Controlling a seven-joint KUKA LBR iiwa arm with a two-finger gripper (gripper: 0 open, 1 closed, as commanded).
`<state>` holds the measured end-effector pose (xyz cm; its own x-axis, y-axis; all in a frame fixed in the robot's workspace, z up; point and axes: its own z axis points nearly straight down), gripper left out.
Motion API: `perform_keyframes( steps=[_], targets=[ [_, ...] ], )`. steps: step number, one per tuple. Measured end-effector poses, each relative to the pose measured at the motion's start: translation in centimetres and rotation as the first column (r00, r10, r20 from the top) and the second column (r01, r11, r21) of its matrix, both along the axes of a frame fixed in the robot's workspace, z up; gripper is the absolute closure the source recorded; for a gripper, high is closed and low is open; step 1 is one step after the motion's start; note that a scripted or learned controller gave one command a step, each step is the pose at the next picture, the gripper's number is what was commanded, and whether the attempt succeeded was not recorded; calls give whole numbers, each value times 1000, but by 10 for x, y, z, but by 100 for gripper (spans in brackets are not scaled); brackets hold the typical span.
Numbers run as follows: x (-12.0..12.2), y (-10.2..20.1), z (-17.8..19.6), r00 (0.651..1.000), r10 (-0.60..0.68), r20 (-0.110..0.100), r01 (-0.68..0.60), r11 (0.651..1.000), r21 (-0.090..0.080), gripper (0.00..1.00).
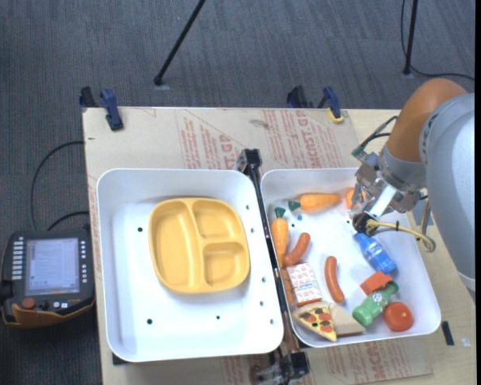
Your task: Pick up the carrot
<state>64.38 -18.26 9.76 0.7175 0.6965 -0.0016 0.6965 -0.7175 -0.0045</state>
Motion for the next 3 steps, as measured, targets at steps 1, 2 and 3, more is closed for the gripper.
perform_keyframes(
  steps=[1,2,3],
  targets=[
    [0,1,0,1000,1,-1,-1,1000,0,0],
    [0,0,10,1000,3,-2,-3,1000,1,100],
    [0,1,9,1000,5,-3,-5,1000,1,0]
  ],
)
